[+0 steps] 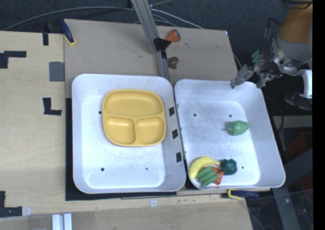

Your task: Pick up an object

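Note:
In the right bin [254, 97] a light green lumpy object [237, 128] lies toward the right of the middle. At the bin's near edge a cluster sits together: a yellow banana [199, 165], a green pod-like toy [207, 174] with a bit of red, and a dark green broccoli piece [229, 166]. My gripper [250, 77] hangs at the far right rim of the right bin, well above and behind the objects. Nothing shows between its fingers, and their spread is not readable.
The left bin [86, 173] holds a yellow divided plate [134, 117]. A grey metal post [144, 10] slants down to the seam between the bins. A small orange and green item [173, 35] lies on the board behind the bins.

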### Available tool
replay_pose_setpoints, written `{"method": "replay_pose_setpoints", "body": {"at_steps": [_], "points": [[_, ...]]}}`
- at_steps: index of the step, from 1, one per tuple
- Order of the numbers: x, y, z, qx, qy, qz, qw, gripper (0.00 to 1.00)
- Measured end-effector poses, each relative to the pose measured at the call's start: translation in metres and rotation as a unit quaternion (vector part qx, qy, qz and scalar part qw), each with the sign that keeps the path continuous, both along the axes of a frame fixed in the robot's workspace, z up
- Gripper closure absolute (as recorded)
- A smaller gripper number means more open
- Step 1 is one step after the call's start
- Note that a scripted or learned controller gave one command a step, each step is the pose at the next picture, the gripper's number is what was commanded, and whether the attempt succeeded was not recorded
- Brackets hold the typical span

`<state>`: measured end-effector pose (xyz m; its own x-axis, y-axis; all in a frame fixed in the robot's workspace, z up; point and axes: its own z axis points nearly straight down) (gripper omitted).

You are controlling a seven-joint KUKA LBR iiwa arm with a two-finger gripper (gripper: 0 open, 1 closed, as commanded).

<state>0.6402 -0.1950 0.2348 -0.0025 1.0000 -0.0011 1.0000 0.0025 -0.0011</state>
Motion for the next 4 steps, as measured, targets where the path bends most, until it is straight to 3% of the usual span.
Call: {"method": "replay_pose_setpoints", "body": {"at_steps": [1,3,4], "points": [[0.000,0.000,0.000,-0.0002,0.000,0.000,1.0000,0.00],[0.004,-0.004,-0.126,0.0009,0.004,0.000,1.0000,0.00],[0.004,-0.003,-0.148,-0.0003,0.001,0.000,1.0000,0.00]]}}
